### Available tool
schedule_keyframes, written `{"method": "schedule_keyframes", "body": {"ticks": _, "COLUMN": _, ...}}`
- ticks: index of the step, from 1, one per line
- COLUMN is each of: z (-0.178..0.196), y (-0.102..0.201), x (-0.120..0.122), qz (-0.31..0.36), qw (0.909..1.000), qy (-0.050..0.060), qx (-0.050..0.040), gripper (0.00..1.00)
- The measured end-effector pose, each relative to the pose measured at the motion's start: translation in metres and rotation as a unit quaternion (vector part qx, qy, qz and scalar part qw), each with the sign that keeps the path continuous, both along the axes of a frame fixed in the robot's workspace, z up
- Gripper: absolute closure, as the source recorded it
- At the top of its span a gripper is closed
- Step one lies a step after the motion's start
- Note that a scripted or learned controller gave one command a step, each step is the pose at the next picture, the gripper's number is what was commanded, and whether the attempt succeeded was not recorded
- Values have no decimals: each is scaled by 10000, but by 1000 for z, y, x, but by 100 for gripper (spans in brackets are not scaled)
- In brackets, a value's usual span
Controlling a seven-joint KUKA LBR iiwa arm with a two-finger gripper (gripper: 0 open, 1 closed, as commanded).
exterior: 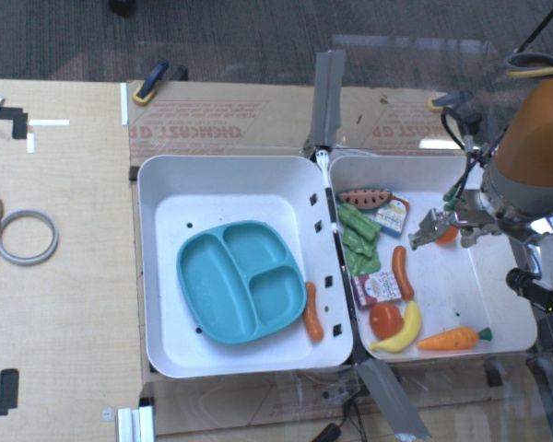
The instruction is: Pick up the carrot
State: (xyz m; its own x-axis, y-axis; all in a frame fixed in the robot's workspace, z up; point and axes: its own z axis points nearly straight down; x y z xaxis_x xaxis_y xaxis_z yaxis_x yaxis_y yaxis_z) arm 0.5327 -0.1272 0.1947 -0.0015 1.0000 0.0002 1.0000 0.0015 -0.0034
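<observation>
Nearest the camera, the carrot (452, 339) lies along the front wall of the right bin (498, 284), just beside a banana (401, 330) and a tomato (385, 319), while my gripper (445, 232) hovers well behind it with fingers spread, grasping nothing.

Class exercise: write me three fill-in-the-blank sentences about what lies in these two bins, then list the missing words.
1. The carrot lies in the ____ bin.
2. The divided plate in the left bin is coloured ____.
3. The banana touches the ____.

Missing words: right; blue; tomato
</observation>
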Motion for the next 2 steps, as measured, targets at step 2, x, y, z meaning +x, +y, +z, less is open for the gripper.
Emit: {"method": "schedule_keyframes", "body": {"ticks": 2, "z": 28, "y": -64, "x": -17, "qz": -840, "qw": 9965, "qy": -10, "qx": -9, "gripper": 0}}
